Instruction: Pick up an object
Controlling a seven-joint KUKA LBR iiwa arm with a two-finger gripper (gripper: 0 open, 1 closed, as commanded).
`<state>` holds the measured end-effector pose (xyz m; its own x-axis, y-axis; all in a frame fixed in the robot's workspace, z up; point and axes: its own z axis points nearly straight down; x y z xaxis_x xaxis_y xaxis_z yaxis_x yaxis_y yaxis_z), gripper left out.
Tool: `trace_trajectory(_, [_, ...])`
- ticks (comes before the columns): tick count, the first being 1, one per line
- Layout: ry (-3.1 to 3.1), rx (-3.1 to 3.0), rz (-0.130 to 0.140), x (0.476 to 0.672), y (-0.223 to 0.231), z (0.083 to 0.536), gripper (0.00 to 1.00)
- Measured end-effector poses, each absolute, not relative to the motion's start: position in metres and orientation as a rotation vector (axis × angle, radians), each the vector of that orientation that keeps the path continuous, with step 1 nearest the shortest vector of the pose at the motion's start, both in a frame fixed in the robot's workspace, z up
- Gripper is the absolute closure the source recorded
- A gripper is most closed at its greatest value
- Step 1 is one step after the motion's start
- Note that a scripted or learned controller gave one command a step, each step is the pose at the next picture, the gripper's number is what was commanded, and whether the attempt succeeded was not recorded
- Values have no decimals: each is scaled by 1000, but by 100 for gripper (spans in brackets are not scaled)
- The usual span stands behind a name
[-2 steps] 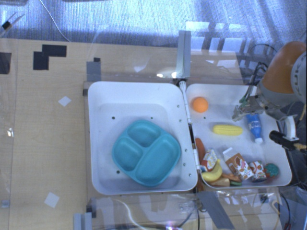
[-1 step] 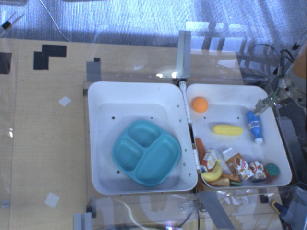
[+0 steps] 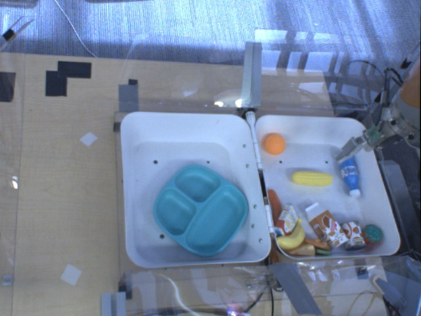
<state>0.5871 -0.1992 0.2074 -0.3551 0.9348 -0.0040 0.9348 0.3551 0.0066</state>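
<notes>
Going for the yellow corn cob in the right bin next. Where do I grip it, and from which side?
Probably grip the corn cob across its middle, coming straight down. It lies flat and roughly left-right on bare floor of the right bin, so fingers should close across its narrow width. The orange ball and blue bottle lie apart from it.

Right bin (image 3: 309,127): open floor toward 12 o'clock around the orange ball (image 3: 274,143); toys crowd the 6 o'clock wall; blue tube (image 3: 350,175) at 3 o'clock.
</notes>
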Motion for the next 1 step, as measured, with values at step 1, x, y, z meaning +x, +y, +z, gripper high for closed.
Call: trace_trajectory(1, [2490, 1903, 5, 599, -205, 106, 0])
